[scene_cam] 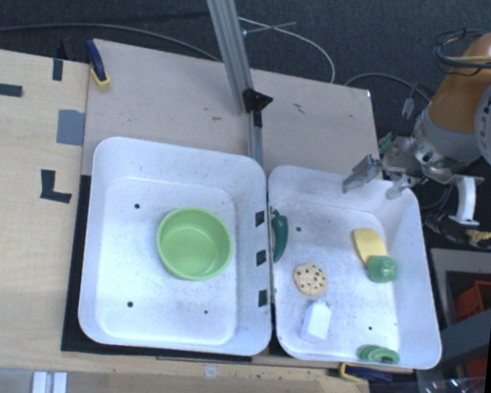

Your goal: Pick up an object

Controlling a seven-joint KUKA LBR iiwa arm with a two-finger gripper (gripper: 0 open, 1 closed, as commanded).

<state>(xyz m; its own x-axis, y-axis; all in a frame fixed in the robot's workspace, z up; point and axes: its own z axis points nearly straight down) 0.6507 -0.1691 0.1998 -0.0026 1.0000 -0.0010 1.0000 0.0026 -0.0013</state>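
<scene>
My gripper [377, 181] hangs over the far right corner of the right bin [419, 299], its two fingers spread apart and open with nothing between them. Below it in that bin lie a yellow piece [369, 244] touching a small green round piece [383, 268], a speckled cookie [310, 280], a white block [317, 320], a green piece [379, 354] at the near rim, and a dark green pepper-like piece [277, 235] against the left wall. A light green bowl [193, 243] sits upright in the middle of the left bin [111, 220].
A slanted metal pole [236, 49] crosses the bench behind the bins and ends near their shared far edge. A blue and yellow clamp [97, 64] sits at the bench's far left corner. Cables run across the dark floor behind.
</scene>
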